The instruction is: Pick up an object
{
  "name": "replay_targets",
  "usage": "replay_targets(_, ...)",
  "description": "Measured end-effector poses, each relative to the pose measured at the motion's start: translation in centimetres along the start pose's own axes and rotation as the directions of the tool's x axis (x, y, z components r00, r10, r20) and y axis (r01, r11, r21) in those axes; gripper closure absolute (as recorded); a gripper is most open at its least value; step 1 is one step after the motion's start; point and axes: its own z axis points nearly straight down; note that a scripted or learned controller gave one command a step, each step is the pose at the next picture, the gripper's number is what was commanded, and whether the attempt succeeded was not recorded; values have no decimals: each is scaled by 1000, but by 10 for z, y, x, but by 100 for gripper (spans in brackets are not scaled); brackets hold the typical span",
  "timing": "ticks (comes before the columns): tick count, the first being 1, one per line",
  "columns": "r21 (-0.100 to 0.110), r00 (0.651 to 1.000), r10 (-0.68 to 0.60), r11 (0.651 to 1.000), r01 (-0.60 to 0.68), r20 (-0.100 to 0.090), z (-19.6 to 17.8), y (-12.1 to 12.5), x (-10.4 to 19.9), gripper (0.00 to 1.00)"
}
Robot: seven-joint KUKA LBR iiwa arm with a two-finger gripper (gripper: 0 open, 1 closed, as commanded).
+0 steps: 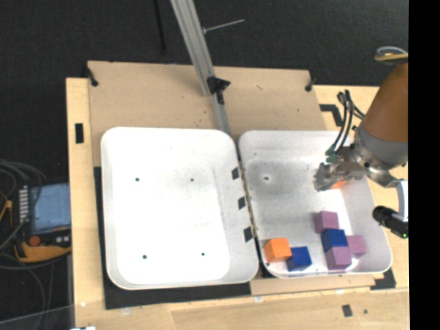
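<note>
Jaws hard to judge: gripper [330, 179] was seen from above over right bin [289, 150], upper right part, and whether it was wide or narrow could not be told. Small orange thing [339, 183] showed just beside gripper tip; shape unclear, partly hidden. Whether it was between jaws could not be told. Other objects lay well apart near front edge: orange block [278, 249], blue block [300, 258], purple block [326, 221], second blue block [334, 239], two more purple blocks [338, 256] [356, 245]. Left bin [172, 205] stood beside.
</note>
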Motion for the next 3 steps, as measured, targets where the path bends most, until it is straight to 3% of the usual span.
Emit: replay_targets(3, 9, 1000, -4, 1000, 4, -3, 5, 17, 166, 100)
